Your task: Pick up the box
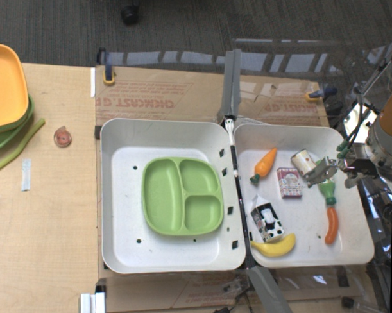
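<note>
You see the box (pixel 289 183), a small pinkish carton, lying flat in the right bin (pixel 353 254), a little above that bin's middle. Around it the clutter sits close. A toy carrot (pixel 265 163) lies tilted to its upper left, near but apart. Just to its upper right is a pale cylinder (pixel 303 161), a can or roll lying on its side, almost touching the box's top corner. To the right of the box there is a green-topped piece (pixel 328 189), and below that an orange-red sausage-shaped toy (pixel 331 226) standing roughly upright along the bin floor. Lower left of the box, a black and white packet (pixel 266 219) rests against a yellow banana (pixel 274 245) near the bin's front wall.

The gripper (pixel 325 170) reaches in from the right, over the gap between the pale cylinder and the green-topped piece, just beside the box's right edge. You cannot tell whether the fingers are spread or closed; the metal there is a blur against the clutter, and nothing is plainly held between them.

The left bin (pixel 111 201) holds a green divided plate (pixel 183 196). Off to the far left on the bench (pixel 45 243) you have stacked orange and green dishes (pixel 6 101) and a small round pink item (pixel 62 137).
</note>
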### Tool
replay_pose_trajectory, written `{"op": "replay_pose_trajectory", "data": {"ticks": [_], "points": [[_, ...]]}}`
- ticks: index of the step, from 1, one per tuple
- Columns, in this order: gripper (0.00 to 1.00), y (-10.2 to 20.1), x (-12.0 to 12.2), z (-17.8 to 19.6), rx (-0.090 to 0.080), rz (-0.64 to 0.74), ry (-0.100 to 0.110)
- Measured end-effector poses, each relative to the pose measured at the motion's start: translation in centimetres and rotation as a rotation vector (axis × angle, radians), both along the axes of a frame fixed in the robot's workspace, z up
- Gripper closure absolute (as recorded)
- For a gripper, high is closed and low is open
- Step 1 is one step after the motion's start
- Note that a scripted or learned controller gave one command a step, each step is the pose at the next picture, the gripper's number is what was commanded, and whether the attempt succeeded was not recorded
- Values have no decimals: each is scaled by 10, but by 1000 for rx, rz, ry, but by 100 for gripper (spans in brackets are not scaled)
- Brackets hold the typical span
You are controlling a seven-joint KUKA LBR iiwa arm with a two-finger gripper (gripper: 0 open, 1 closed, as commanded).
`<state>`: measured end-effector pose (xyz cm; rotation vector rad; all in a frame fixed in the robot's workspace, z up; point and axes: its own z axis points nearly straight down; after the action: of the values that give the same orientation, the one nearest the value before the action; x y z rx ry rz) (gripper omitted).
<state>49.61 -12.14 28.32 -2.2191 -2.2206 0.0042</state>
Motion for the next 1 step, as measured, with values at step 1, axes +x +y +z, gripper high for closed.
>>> {"op": "replay_pose_trajectory", "data": {"ticks": [1], "points": [[0, -8, 70, -105, 0, -38, 0]]}}
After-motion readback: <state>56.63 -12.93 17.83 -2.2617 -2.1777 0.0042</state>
